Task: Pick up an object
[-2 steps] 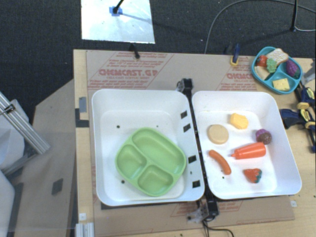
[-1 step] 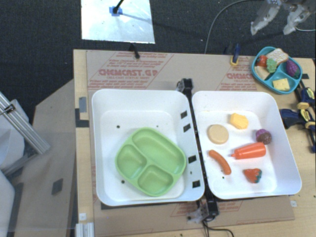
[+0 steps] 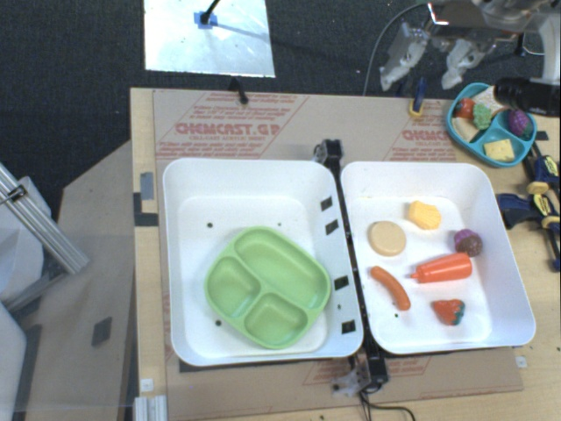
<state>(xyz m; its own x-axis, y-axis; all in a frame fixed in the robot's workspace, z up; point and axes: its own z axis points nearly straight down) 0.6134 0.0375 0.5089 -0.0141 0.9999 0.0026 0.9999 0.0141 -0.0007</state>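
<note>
Camera view
Landmark: the right bin (image 3: 504, 235), one of two white bins side by side on the worktop (image 3: 219, 121).
Claw: the claw (image 3: 436, 60) hangs above the worktop beyond the right bin's far rim, fingers apart, nothing between them.
Inside the right bin: yellow piece (image 3: 424, 215) near the far wall; tan disc (image 3: 387, 238) beside it; purple piece (image 3: 468, 242); carrot (image 3: 443, 268); sausage (image 3: 390, 287); strawberry (image 3: 448, 310) nearest the front rim.
Left of the right bin: the left bin (image 3: 188, 200) holds a green divided plate (image 3: 267, 286).
Beyond its far right corner: a blue tray (image 3: 489, 123) of toy food.
</note>
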